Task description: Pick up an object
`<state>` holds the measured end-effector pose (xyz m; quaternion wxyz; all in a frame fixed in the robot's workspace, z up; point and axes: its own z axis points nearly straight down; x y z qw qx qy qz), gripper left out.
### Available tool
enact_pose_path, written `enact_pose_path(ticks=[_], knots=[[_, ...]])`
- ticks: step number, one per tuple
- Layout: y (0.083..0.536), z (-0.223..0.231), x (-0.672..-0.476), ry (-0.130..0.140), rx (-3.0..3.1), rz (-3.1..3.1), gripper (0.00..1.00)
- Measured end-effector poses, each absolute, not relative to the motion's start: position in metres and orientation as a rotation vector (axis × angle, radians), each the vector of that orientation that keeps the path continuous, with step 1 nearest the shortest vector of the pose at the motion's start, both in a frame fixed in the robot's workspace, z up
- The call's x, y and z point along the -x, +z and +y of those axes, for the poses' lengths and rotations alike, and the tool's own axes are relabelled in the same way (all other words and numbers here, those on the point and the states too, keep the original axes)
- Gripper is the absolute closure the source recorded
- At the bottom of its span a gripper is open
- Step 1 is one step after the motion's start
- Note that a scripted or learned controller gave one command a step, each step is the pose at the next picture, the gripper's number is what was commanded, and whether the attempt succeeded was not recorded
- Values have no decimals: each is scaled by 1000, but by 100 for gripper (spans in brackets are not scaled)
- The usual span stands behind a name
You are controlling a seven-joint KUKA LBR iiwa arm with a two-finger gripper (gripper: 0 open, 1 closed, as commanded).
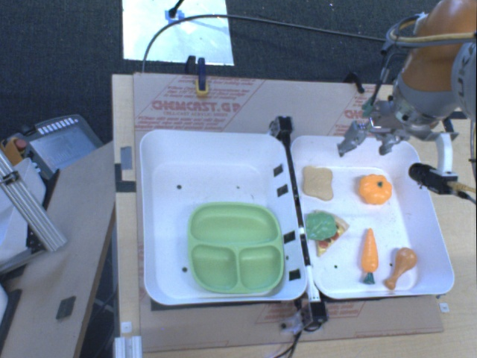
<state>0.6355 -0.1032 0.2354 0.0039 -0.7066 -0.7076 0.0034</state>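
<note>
Two shallow white plastic bins sit side by side on the cardboard-covered bench [223,99]: the left bin [160,200] and the right bin [428,222], meeting at a black clipped seam down the middle. Over at the upper right, the grey arm with its orange band [440,32] reaches in, and its two-finger gripper [369,142] hangs above the right bin's far rim, fingers spread apart with nothing between them.

In the left bin, near its front edge, lies a pale green plastic tray with three compartments [237,246]. Now the right bin, where the pickable things are. A tan, bread-slice-shaped toy [318,183] lies near the seam at the far end. Beside it, towards the right, a small orange toy pumpkin [375,189]. Closer to the front, touching the seam, a toy pizza slice with a green leafy topping [326,229]. To its right stands out an orange toy carrot with a green tip [369,253], and just beside that, near the front right corner, a tan toy drumstick [400,266]. All five lie apart from the gripper.
</note>
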Motion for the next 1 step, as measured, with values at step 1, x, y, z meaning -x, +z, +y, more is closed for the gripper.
enact_pose_path(ticks=[1], knots=[[243, -103, -637, -1, 2219, -2225, 0]])
